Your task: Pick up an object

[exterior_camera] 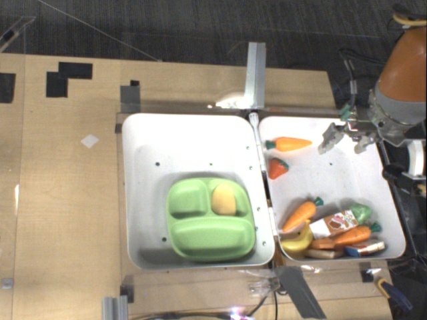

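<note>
Wooden bench (60, 199) under two white bins (193, 132); dark floor behind; hand (347, 139) spread open, gripping nothing, above right bin.

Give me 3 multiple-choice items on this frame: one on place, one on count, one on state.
1. Where is the yellow food item?
A. In the green tray's upper right compartment
B. Loose on the right bin's floor
C. On the bench outside the bins

2. How many divided green trays are in the left bin?
A. Three
B. One
C. Two

3. What state is the gripper in?
A. Shut on a carrot
B. Shut on the tray
C. Open, with nothing between its fingers

Answers:
1 A, it sits inside the tray's small upper right section.
2 B, a single tray lies in that bin.
3 C, the fingers stand apart over the right bin, near the upper carrot but not on it.
</note>
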